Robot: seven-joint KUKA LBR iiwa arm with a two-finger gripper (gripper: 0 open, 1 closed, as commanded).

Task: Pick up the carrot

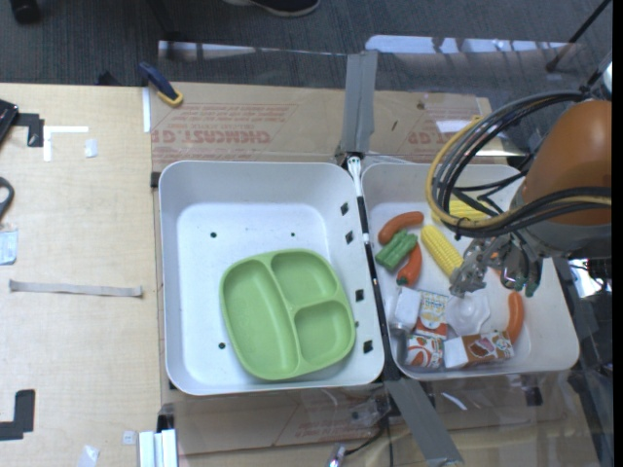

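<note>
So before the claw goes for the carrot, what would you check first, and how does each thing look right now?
1. Carrot in sight: ok. An orange carrot lies near the right bin's right wall.
2. Lookalikes: not ok. Two more orange-red pieces lie by the green pepper, so the target could be confused.
3. Claw position: not ok. It hangs beside the corn, left of the carrot.
4. Claw open or shut: cannot tell; cables and glare blur it.
5. Room around the carrot: ok, probably. The small packets sit close below it.
6. Green tray in the left bin: ok, out of the way.
</note>
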